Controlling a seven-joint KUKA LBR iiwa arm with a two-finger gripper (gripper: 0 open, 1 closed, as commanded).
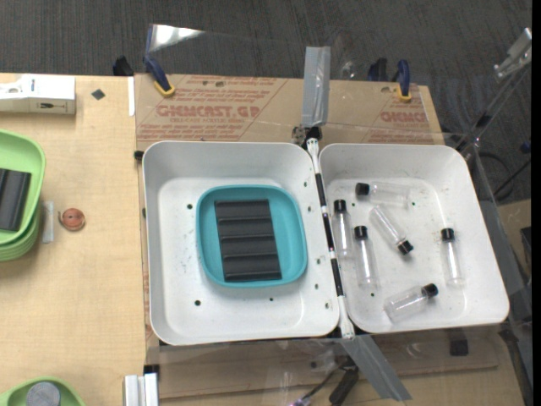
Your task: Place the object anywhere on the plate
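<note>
Bench bears two white bins: left bin; right bin.

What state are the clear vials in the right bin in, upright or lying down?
Lying down. All six vials rest on their sides on the right bin floor, black caps pointing different ways.

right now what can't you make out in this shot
- Vials in the right bin, camera view: clear glass on white, so their bodies blur out; contents too faint to tell.
- Plate in the left bin: a dark ridged insert covers its floor.
- Green tray: cut off by the left edge.
</note>
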